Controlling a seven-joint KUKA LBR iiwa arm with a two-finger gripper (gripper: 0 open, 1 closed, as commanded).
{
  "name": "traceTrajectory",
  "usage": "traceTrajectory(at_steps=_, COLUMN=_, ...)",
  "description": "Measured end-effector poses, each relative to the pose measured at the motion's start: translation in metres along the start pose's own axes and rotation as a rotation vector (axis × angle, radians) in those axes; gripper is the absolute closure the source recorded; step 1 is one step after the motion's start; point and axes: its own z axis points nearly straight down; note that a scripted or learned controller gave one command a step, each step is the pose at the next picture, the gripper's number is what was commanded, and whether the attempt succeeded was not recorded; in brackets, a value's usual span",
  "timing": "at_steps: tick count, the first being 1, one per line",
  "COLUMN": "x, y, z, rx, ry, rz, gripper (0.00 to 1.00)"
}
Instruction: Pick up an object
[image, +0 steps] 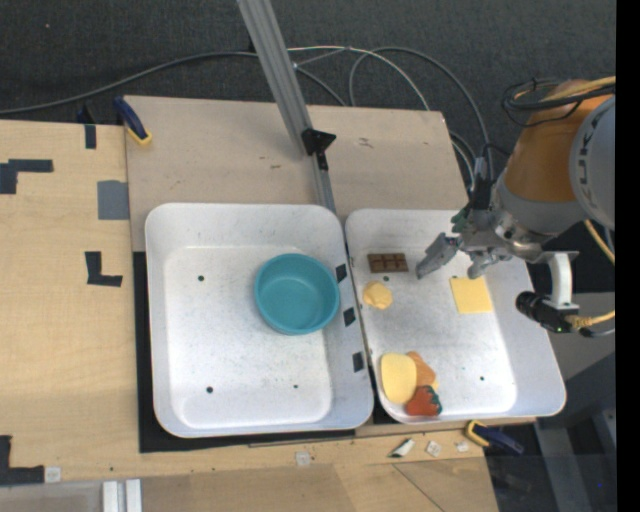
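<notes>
The tool (458, 260) hangs over the right bin (520, 395) with fingers spread wide, holding nothing. A yellow square (470, 295) lies just below it; a brown block (387, 263) lies left. The left bin (200, 400) holds a blue bowl (295, 292).

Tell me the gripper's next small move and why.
Probably lower straight down, shifting slightly toward the yellow square. The gripper hangs open over the right bin with nothing between its fingers, and the square lies flat just beside it, apart from the brown bar and the small yellow piece, so it looks like the nearest clear pick.
</notes>
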Motion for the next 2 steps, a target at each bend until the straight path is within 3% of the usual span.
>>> traceTrajectory(at_steps=2, x=0.010, y=0.003, z=0.103, rx=-0.008, ry=0.000, rz=0.001, gripper=0.00)
